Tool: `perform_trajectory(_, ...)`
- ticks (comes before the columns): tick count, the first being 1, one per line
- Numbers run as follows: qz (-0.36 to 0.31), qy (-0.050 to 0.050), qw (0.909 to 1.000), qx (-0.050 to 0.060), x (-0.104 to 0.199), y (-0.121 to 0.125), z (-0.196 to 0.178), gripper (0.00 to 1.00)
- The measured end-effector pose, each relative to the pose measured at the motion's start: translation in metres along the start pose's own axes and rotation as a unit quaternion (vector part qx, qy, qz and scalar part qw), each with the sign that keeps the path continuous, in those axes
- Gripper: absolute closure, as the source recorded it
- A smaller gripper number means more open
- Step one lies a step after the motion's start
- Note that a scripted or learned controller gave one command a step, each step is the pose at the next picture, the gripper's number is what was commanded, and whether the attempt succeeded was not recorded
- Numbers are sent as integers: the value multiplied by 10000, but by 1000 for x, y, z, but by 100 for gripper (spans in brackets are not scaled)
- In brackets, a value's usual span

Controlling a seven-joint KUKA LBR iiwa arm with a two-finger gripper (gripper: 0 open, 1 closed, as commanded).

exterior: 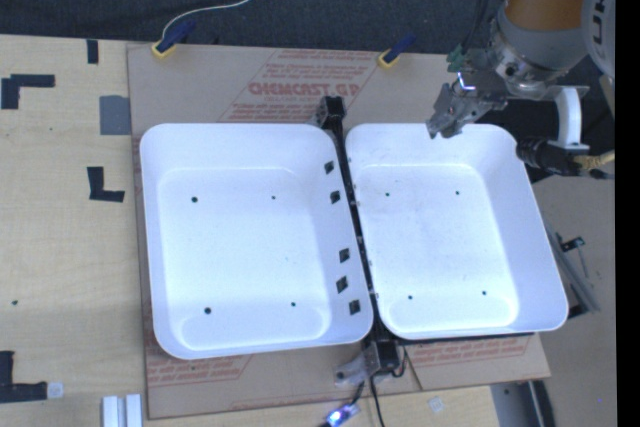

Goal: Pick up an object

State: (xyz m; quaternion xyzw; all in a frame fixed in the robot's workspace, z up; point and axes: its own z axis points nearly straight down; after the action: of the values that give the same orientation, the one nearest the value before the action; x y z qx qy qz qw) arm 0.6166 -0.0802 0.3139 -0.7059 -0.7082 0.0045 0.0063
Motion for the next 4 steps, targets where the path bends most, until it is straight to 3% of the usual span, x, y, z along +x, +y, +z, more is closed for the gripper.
perform_trajectory(1,-25,-1,10000,-31,77,11,72,100)
perform_trajectory(2,-20,-5,9999,-118,124,47,-10,100)
perform_trajectory(3,-18,-3,10000,-82,168,25,-35,100)
perform_trajectory(4,-47,-3,10000,-43,284,29,19,100)
